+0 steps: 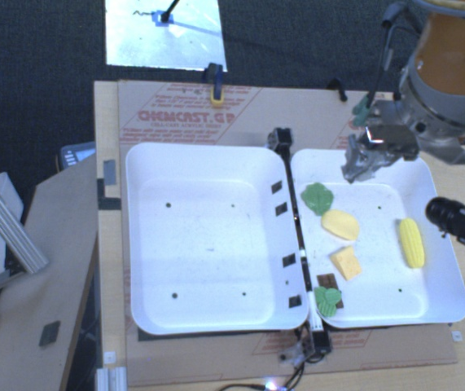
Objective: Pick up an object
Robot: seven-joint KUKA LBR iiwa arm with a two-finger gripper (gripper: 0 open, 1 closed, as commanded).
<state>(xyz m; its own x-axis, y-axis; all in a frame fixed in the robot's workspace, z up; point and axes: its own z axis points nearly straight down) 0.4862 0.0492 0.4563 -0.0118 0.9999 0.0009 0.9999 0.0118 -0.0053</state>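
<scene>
The right white bin [436, 304] holds several toy foods: a green leafy piece [318, 197], a pale yellow lemon-like piece [340, 225], an orange cheese wedge [346, 263], a yellow corn cob [411, 243] and a small green piece on a brown block [327, 299] at the front left corner. My gripper [361, 169] hangs over the back of this bin, up and to the right of the green leafy piece. Nothing shows between its fingers.
The left white bin [146, 165] lies beside the right one, joined by a black hinge strip [291, 218]. A black cylindrical part [458, 221] juts in at the right bin's right edge. A shiny plate [163, 21] and a yellow-blue clamp [215, 84] sit behind the bins.
</scene>
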